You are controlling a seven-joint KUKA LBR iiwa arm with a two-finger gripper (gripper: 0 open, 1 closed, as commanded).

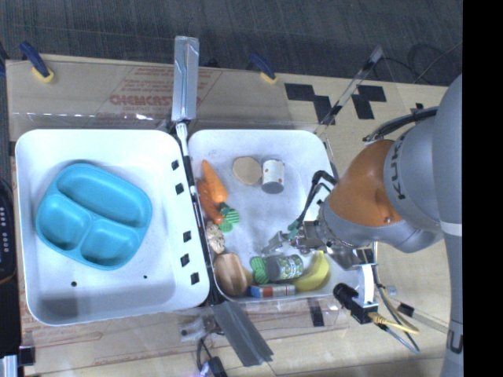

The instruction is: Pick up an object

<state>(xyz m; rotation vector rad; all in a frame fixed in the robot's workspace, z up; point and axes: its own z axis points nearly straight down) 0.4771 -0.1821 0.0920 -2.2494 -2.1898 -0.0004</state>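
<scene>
You've got 2 white bins: the left bin holds a blue divided tray. The right bin is cluttered. The gripper sits low at its 5 o'clock corner, right above a green-capped bottle, banana just beside at 3 o'clock. Can't tell its grip state. Carrot at 9 o'clock, small can and tan disc toward 12.

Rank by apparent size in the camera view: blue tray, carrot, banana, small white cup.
1. blue tray, by far the largest, in the left bin.
2. carrot and banana: similar apparent length, and the banana is partly hidden by the arm, so not ranked apart.
3. small white cup, the smallest.
</scene>
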